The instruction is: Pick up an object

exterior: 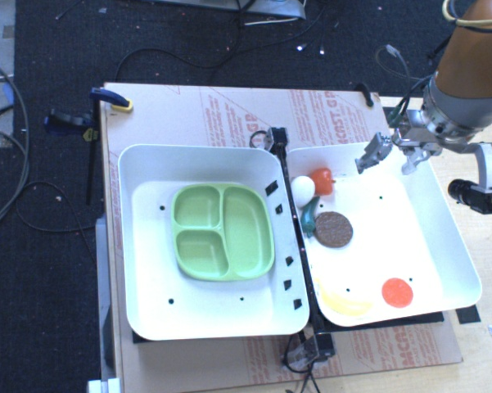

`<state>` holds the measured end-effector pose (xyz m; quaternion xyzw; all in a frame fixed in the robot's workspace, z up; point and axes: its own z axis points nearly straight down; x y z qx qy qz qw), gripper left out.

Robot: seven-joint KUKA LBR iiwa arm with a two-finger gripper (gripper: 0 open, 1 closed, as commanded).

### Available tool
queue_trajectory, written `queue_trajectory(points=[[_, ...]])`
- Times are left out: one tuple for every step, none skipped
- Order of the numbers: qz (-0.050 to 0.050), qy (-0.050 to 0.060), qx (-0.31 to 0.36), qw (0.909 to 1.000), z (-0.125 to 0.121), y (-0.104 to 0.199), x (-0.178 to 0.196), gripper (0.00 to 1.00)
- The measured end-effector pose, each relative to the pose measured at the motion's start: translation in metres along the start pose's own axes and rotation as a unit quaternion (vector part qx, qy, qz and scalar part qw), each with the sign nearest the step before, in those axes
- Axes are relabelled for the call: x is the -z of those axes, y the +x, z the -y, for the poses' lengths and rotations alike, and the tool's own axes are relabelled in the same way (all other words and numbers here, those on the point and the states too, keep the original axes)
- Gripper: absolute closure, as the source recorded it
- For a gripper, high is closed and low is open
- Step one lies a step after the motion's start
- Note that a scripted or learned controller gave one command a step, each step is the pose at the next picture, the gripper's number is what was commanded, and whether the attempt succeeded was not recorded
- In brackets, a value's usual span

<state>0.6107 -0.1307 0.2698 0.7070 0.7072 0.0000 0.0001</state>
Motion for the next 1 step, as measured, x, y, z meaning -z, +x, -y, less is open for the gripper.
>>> queue_trajectory(points=[[-0.001, 0.004, -0.029, 0.9996, 0.0074, 0.039, -0.0951, 0.0]])
